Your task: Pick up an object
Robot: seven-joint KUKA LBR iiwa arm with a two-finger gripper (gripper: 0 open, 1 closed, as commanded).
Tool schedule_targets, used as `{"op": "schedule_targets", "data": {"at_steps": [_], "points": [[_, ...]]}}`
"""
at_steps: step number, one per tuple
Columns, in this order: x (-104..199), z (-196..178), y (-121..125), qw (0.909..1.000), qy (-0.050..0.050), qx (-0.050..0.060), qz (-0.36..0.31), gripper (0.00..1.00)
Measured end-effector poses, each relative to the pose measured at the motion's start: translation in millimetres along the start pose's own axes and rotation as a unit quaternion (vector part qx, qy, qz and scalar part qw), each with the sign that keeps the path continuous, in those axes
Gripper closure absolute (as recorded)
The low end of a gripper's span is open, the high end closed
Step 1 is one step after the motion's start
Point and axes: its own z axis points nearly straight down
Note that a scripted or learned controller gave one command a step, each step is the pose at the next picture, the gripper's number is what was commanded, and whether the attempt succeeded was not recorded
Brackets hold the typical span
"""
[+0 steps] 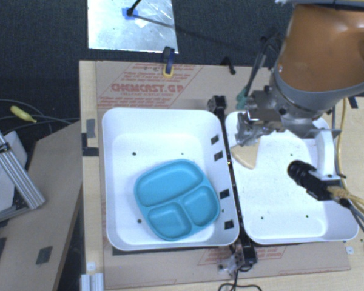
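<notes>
We count two white bins: the left bin (pixel 118 162) and the right bin (pixel 291 223). In the left one we see one blue tray (pixel 176 199), and that tray has three compartments. In the right one we see one tan piece (pixel 246 157) near the upper left corner. Between the bins we count four small black clips (pixel 221 174) along the shared edge

You see the grey arm with its wide orange band (pixel 327 35) coming in from the upper right of the frame and bending down toward the centre right. Below the band, the metal wrist points down and left, and the two-finger gripper (pixel 247 132) hangs low at its end.
</notes>
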Motion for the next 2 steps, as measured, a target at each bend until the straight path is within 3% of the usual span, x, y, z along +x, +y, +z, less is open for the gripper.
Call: {"op": "schedule_targets", "data": {"at_steps": [2], "points": [[0.5, -21.5, 1.5, 1.0000, 0.001, -0.003, -0.006, 1.00]]}}
